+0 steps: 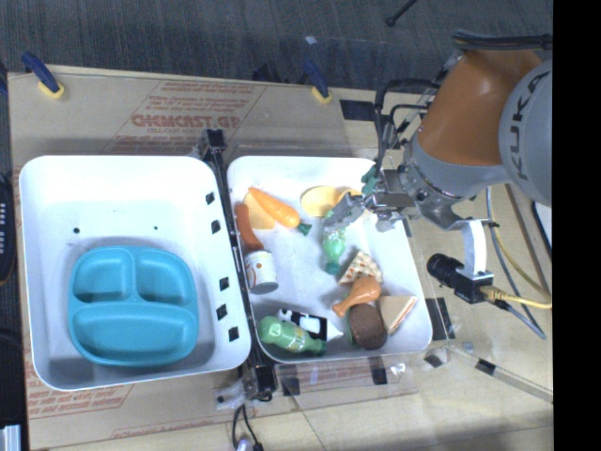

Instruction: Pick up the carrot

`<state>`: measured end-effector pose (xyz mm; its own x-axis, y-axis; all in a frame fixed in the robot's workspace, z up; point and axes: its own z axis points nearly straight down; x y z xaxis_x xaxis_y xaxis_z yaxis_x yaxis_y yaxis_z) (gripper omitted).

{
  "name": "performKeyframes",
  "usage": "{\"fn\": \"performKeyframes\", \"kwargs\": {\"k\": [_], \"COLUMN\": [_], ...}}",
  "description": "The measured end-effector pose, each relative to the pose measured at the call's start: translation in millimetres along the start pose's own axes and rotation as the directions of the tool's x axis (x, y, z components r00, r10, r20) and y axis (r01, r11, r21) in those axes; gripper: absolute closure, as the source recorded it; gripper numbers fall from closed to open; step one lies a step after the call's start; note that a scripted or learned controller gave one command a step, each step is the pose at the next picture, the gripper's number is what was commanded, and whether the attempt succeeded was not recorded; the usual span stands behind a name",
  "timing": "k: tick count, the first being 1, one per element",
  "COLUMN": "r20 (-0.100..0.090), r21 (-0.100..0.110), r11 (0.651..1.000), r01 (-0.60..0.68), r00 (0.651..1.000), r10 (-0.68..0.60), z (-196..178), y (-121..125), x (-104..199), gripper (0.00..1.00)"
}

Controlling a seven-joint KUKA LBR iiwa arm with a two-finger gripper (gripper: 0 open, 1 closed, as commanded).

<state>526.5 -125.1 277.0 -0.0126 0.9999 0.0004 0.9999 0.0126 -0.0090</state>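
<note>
The carrot [271, 208] is orange with a small green tip and lies slanted in the upper left part of the right bin [282, 170]. My gripper [350, 209] hangs over the upper right part of the same bin, to the right of the carrot and apart from it. It sits beside a yellow item [322, 198] and just above a small green bottle [333, 245]. Nothing shows held in it.
The right bin also holds a brown sausage [245, 225], a small can [261, 272], a lying green bottle [285, 334], a drumstick [359, 294], a brown lump [367, 325] and a bread slice [401, 310]. A blue divided plate [134, 304] lies in the left bin [47, 186].
</note>
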Motion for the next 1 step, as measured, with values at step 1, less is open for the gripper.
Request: {"fn": "performKeyframes", "kwargs": {"k": [1], "r20": [-0.001], "r21": [0.012], "r11": [1.000], "r01": [-0.021], "r00": [1.000], "r10": [0.021], "z": [117.6], "y": [-11.5], "x": [-21.7], "gripper": [0.00]}}
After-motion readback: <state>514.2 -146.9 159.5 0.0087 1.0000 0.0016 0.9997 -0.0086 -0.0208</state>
